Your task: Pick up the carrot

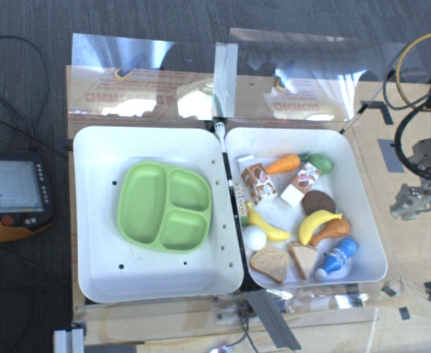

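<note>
Carrot (284,163): it lies in the right bin (362,197), in the far half, near the back wall and toward the middle of the bin's width. I record it as untouched and resting on the bin floor among the other play food.

Progress: I judge the task not yet begun in any visible sense. The carrot is not lifted and nothing grips it. At the right edge of the view I see a grey metal part that I take for the tool (410,201), over the table outside the right bin and well apart from the carrot. I cannot tell how the tool is set; it is too small and partly cut off. What remains, in my judgement, is the whole job: reach over the bin, come down on the carrot, close on it and raise it.

Orientation: the carrot's long axis runs roughly left to right, tilted slightly, with the right end a little farther back. The narrow tip points left, toward the brown-and-white carton (258,182) just beside it. The thick end points right, toward the green piece (320,163) that sits close by. A small white-and-red box (301,182) lies just in front of it.

Left bin (90,219): holds a green divided plate (165,206).
</note>
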`<state>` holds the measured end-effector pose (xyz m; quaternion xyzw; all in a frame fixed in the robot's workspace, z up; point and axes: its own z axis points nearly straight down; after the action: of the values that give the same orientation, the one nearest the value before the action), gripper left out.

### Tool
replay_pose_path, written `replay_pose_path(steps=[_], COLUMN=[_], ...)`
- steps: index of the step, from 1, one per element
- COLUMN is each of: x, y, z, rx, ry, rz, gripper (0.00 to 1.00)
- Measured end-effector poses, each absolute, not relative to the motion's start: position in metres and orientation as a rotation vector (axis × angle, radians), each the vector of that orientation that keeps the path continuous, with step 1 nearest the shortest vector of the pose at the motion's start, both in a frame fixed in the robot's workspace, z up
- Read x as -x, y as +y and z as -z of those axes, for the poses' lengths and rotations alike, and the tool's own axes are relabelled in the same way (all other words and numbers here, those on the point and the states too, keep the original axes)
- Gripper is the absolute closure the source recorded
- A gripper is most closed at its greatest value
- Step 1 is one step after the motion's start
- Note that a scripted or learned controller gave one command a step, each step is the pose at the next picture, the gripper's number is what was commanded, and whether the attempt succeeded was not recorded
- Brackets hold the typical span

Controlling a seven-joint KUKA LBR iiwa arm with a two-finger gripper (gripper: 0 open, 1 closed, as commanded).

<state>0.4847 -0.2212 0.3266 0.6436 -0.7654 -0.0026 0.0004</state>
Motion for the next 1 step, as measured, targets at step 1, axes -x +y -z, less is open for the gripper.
replay_pose_path(steps=[1], x=[-0.4837], y=[-0.1699], z=[-0.2148], rx=[-1.918], ry=[-2.484], rz=[0.017], gripper=[1.00])
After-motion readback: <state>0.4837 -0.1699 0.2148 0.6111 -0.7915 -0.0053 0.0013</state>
